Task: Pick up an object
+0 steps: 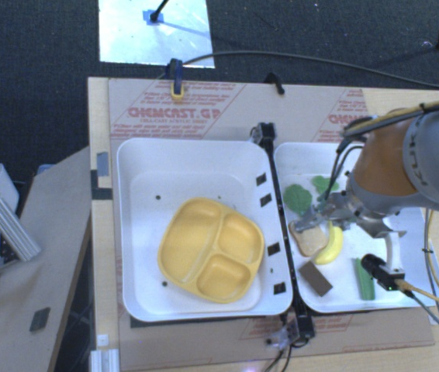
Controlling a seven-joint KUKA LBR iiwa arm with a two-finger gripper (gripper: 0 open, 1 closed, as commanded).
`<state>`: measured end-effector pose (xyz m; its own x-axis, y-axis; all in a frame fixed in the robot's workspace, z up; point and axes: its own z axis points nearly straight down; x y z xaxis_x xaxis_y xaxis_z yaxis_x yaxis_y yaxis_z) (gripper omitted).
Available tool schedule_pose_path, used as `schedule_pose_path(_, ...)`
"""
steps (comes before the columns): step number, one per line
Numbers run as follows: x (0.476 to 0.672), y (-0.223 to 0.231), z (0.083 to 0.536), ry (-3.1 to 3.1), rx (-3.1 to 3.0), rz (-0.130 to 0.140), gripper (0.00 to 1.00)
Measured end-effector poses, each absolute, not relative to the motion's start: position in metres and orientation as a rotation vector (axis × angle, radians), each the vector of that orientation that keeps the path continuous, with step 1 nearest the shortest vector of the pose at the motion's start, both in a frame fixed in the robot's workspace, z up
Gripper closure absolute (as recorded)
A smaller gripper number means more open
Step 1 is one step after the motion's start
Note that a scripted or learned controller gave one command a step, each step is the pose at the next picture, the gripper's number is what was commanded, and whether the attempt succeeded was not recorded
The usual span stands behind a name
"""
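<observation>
Hovering low in the right bin over banana and toast: gripper, grip state perhaps unreadable, cannot tell.

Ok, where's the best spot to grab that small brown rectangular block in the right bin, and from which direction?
Take the small brown rectangular block across its short width, coming straight down from above. It lies flat on the floor of the right white bin, slanted, with bare floor along both long edges, so its long sides look free. The yellow banana sits just above it.
</observation>
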<state>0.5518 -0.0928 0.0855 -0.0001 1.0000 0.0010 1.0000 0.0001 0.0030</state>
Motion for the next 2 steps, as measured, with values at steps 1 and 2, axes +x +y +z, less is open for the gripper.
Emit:
schedule_pose_path(1,0.554,-0.092,0.099,2.22,2.215,0.014,1.0)
schedule_pose_path(2,0.556,-0.095,0.163,2.222,2.213,0.006,1.0)
